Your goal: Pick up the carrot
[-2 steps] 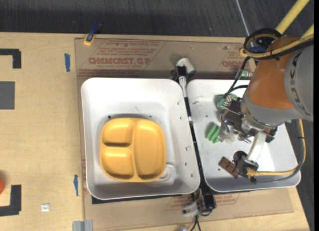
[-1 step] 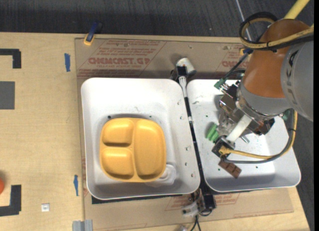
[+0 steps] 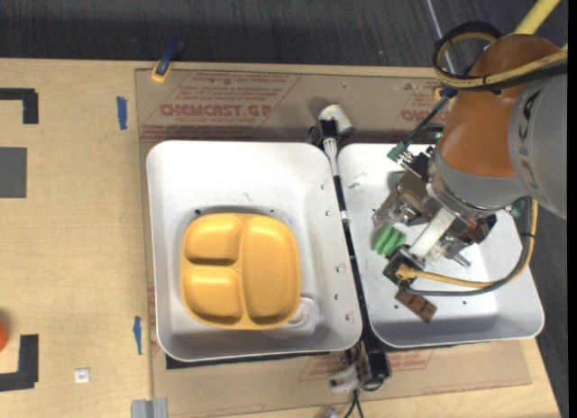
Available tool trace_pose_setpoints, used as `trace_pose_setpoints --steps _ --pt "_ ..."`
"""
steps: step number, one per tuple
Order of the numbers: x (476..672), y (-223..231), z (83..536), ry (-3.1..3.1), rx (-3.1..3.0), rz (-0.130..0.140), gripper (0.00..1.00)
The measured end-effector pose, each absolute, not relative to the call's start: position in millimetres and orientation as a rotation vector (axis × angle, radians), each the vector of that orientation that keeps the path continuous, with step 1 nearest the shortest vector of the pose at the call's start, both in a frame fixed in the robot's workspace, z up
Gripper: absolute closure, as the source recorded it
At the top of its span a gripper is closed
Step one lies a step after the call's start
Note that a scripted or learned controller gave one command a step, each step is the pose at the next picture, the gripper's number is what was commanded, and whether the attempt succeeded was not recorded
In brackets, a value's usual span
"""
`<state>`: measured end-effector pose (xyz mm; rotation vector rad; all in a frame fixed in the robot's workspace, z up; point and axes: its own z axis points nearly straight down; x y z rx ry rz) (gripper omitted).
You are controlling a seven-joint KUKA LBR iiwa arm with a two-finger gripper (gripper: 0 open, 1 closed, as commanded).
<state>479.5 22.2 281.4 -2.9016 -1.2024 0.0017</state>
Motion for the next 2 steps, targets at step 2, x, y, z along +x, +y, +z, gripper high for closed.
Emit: trace_pose_setpoints --steps 2 --pt "478.8 74.5 184.2 -2.058 -2.371 0.002 0.0"
